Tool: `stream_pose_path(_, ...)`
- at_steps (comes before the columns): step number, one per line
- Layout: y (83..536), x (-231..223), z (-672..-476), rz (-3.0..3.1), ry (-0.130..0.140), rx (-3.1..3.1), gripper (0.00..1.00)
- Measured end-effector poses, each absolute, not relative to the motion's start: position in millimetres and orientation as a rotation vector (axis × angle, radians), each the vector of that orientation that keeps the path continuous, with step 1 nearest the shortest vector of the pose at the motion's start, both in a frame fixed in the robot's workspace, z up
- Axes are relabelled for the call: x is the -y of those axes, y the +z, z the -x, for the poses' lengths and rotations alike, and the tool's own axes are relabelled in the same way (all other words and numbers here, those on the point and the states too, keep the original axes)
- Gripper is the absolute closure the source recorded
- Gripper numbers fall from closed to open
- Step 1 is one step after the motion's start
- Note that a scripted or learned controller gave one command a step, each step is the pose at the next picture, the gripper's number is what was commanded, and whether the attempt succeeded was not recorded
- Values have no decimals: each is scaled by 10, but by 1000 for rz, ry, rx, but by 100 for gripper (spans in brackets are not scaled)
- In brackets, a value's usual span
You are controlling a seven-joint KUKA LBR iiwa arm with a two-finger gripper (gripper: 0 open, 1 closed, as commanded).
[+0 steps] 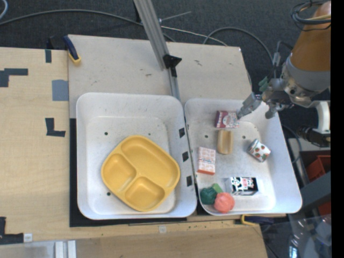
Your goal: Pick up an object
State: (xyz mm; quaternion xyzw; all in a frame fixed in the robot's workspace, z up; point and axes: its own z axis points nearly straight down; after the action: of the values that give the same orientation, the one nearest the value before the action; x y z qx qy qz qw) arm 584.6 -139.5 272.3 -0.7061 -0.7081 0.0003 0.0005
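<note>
The right bin (279, 181) holds several small items: a maroon and white packet (226, 119), a tan bread-like roll (224, 142), a small white cup with red and green print (258, 150), a white and orange box (206, 160), a black and white carton (244, 185), a green piece (209, 194) and a red-orange ball (224, 202). My gripper (260, 108) hangs over the bin's far right corner, just right of the packet. It is open, its fingers spread apart with nothing between them.
In the left bin (91, 117) lies a yellow divided plate (141, 172). A slanted metal post (156, 31) rises behind the bins' shared wall. Cables run over the dark floor at the back. A wooden tabletop (27, 144) spreads to the left.
</note>
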Motion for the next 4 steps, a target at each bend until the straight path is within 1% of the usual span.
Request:
stream_pose_path(1, 2723, 1395, -5846, 2218, 1, 2224, 0)
stream_pose_path(2, 2230, 1307, -5879, 2216, 7, 2221, 0)
stream_pose_path(3, 1757, 1380, -5856, 2217, 8, 2220, 0)
stream_pose_path(4, 1306, 1320, -5835, 2216, 7, 2220, 0)
